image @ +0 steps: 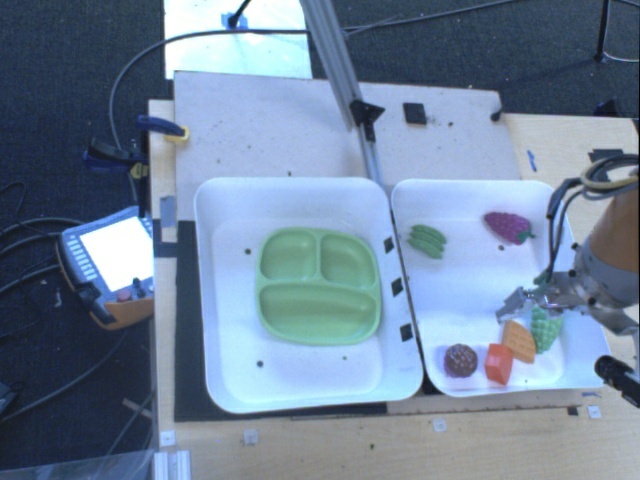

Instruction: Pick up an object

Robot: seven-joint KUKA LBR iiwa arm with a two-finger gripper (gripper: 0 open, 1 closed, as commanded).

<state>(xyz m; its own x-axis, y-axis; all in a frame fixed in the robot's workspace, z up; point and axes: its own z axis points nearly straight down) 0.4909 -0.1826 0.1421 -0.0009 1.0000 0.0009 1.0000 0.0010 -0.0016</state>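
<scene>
The right bin (pixel 470 273) holds several toy foods. A green pea pod (pixel 427 239) and a purple grape bunch (pixel 508 226) lie toward its back. Along its front lie a brown round piece (pixel 460 360), a red piece (pixel 498 364), an orange wedge (pixel 518 340) and a green grape bunch (pixel 546 329). My gripper (pixel 537 303) reaches in from the right and sits low at the bin's right side, just behind the green grape bunch and the orange wedge. I see nothing lifted off the bin floor.
The left bin (pixel 225 318) holds a green divided plate (pixel 320 285). A metal pole (pixel 335 58) slants up from the bench behind the bins. A handheld pendant (pixel 110 266) and cables lie on the floor to the left.
</scene>
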